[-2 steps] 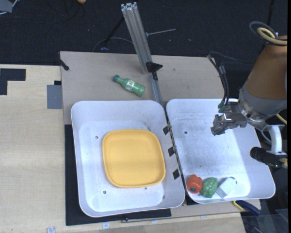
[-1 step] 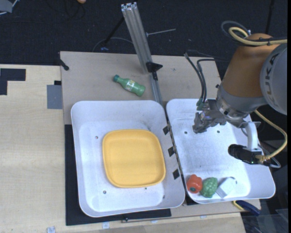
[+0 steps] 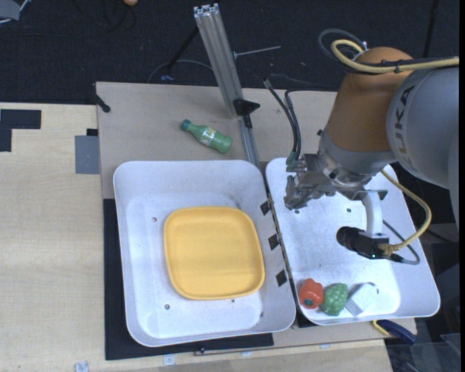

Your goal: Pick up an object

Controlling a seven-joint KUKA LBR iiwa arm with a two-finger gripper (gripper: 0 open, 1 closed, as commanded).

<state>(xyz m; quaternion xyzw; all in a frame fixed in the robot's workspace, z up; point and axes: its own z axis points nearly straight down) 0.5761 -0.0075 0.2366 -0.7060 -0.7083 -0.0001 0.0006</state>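
While the arm point(image 3: 395, 115) reaches in from the right over the right bin point(image 3: 407, 273), nothing sits between its fingers, so the pick is judged not yet made.

Largest to smallest:
- Left bin point(image 3: 136, 270): holds a yellow plate point(image 3: 213, 252), lying flat, approx centred.
- Right bin: far half mostly bare under the wrist; candidates bunched at near edge.
- Gripper point(image 3: 294, 200): low over the bin's far-left part, close to the floor. Open or closed: can't tell, dark parts merge w/ wrist hardware.
- Green bottle point(image 3: 206, 136): on its side on the bench, beyond both bins.
- Green lumpy item point(image 3: 335, 298): near edge, touching a red-orange item point(image 3: 311, 292) on its left; small white-grey piece point(image 3: 358, 299) just beside on its right.

Doing the step well (judgement): the three sit tight together, so aim at an outer one, the red-orange item prob. easiest; descend straight, keep off the bin wall.

Hard to read: what the small items are; fingertip shape; black unit w/ cable point(image 3: 363, 242) hides part of the bin floor.
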